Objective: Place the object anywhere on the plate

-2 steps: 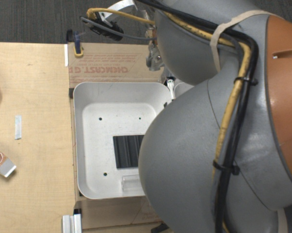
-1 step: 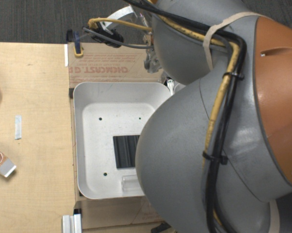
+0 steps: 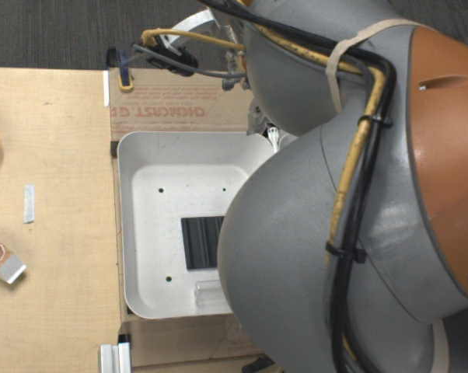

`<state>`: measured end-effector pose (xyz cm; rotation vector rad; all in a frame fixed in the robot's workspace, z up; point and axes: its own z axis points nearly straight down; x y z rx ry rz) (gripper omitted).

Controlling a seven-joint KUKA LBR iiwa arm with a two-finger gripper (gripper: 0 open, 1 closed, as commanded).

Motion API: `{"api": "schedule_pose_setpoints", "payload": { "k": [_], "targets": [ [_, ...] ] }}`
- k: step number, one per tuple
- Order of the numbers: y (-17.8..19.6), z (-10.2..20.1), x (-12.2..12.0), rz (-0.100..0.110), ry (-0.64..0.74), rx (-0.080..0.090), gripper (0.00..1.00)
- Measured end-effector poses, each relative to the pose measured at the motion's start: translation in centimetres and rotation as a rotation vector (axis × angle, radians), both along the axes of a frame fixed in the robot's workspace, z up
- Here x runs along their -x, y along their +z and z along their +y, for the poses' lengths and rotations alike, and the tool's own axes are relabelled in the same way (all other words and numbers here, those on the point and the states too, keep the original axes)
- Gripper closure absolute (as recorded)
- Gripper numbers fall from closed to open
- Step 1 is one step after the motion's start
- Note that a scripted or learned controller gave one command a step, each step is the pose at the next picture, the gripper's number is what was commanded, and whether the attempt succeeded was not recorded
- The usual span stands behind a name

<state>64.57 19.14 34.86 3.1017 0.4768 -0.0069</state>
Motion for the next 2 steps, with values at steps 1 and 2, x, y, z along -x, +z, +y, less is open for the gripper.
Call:
{"api": "schedule_pose_setpoints", "payload": {
  "k": [1, 2],
  "targets": [
    [0.8, -0.1, 0.0, 0.003, 0.001, 0.003, 1.0],
    [-5.0, -1.4, -0.6, 0.0, 0.064, -0.001, 1.0]
  ]
}}
